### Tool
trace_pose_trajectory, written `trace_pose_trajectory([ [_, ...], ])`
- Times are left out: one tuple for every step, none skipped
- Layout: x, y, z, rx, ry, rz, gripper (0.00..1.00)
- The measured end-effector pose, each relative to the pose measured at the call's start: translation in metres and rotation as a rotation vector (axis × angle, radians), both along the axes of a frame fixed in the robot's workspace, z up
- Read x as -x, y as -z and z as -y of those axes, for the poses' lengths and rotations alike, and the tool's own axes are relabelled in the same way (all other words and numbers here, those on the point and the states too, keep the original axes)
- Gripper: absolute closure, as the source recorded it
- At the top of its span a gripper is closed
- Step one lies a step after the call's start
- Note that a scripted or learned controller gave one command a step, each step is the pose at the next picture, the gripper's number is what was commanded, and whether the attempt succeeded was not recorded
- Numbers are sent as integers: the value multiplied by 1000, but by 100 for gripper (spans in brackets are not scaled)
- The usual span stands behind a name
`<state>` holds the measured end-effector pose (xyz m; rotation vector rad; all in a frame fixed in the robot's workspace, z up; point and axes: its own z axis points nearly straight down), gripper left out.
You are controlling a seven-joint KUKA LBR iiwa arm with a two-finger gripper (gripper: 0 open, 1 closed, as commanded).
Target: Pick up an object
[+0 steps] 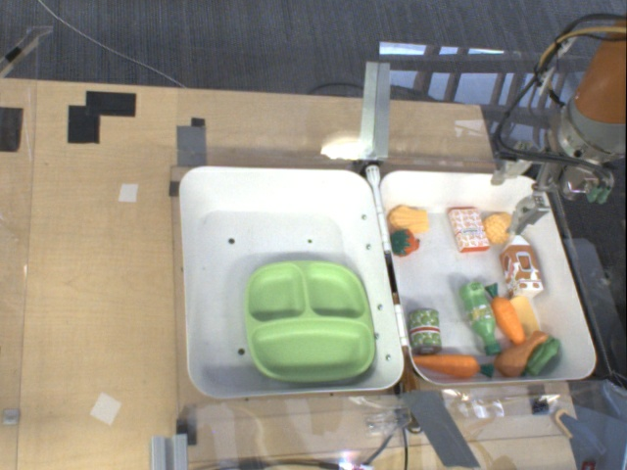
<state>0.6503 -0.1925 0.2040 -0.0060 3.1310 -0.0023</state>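
Observation:
The right bin [573,262] holds several toy foods. At its back lie a yellow-orange piece [408,219], a red and green piece [403,243], a red-and-white box [468,229] and a yellow lump [498,227]. A brown-and-white carton [520,268] lies by the right wall. Toward the front are a green bottle [478,313], a small can [424,329], two carrots [447,365] [507,319] and a green pepper [544,353]. My gripper [530,212] hangs over the bin's back right corner, just right of the yellow lump and above the carton. I see nothing held in it.
The left bin [211,262] holds a green divided plate [309,321]. A metal post [376,116] stands behind the seam between the bins. Black cables [519,106] loop beside the arm at the back right. Wooden bench top stretches to the left.

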Motion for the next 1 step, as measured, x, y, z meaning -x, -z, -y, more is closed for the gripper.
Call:
trace_pose_trajectory([
  [49, 100, 13, 3, 103, 14, 0],
])
